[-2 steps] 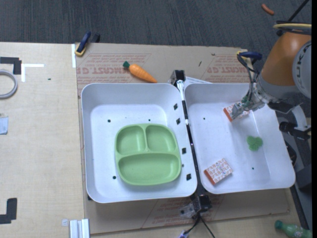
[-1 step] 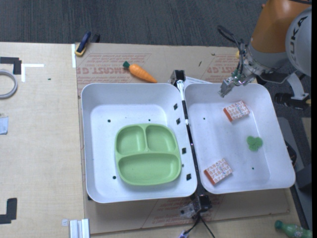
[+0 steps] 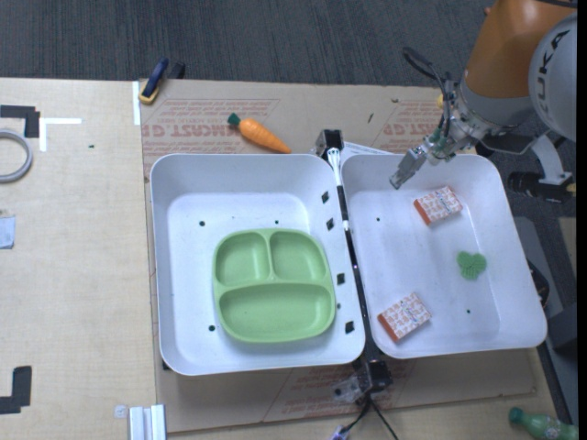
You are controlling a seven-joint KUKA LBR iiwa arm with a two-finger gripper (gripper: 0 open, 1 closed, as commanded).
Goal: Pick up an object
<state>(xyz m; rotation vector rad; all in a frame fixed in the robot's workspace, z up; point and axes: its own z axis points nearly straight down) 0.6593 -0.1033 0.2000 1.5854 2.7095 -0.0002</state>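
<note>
The right bin (image 3: 514, 246) holds a small red-and-white box (image 3: 437, 205) near its far side, a second such box (image 3: 404, 315) near its front left, and a small green leafy piece (image 3: 471, 265) between them on the right. My gripper (image 3: 402, 177) hangs over the bin's far left corner, up and to the left of the far box and apart from it. Nothing shows in the gripper. The arm (image 3: 514, 44) slants in from the upper right.
The left bin (image 3: 174, 246) holds a green divided plate (image 3: 273, 285). An orange toy carrot (image 3: 260, 134) lies on the cardboard behind the bins. A blue marker (image 3: 153, 79) lies at the cardboard's far left corner, and a green bottle (image 3: 541, 422) at bottom right.
</note>
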